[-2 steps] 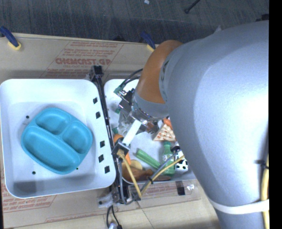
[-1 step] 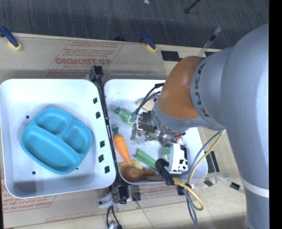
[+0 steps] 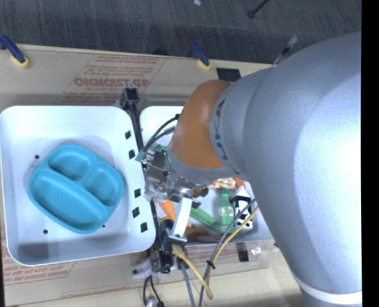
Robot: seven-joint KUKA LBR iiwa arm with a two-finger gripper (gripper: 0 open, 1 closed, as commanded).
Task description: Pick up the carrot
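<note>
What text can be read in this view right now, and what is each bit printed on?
"CHEMCAST GP": large red print on the cardboard sheet behind the left bin.
Smaller red lines above and below it: too blurred to read.
Red print on the cardboard's front left corner: too blurred to read.

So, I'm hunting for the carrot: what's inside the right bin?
Near the right bin's left wall lies an orange piece, likely the carrot, green items beside it. The arm covers most of the bin, so the rest cannot be seen.
</note>
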